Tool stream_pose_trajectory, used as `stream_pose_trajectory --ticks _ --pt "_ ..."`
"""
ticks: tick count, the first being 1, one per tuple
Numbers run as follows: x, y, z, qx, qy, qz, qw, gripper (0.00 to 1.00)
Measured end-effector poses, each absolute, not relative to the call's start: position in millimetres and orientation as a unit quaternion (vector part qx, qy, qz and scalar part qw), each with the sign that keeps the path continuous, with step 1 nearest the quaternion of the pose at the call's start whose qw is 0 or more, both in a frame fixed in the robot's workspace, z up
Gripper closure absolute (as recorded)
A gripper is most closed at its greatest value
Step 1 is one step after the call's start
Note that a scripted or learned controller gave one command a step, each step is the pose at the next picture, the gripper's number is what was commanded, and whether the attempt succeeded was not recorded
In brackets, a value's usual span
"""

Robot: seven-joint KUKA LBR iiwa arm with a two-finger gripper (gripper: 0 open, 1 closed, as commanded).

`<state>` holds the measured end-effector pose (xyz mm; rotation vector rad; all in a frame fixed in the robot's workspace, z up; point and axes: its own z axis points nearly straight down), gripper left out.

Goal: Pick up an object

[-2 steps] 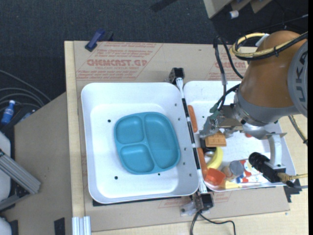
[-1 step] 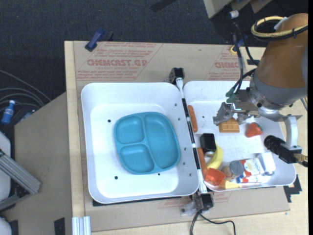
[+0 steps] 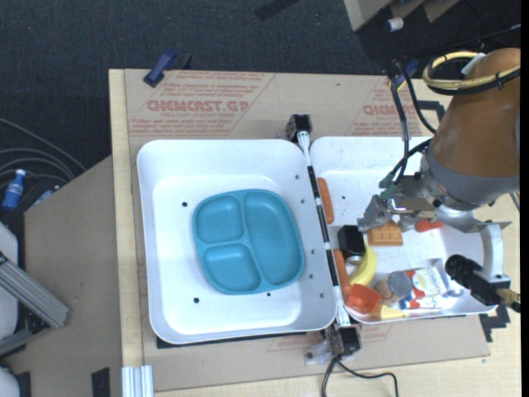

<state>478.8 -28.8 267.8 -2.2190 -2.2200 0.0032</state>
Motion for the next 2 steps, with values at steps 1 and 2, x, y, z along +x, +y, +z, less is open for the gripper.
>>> stream_pose_trajectory --ticks 1,2 --pt "480.4 19.6 256.4 -0.707 -0.707 0.0010 0.002 1.00" --pt "495.0 6.9 260.2 -0.707 -0.707 0.0000 0.000 1.00"
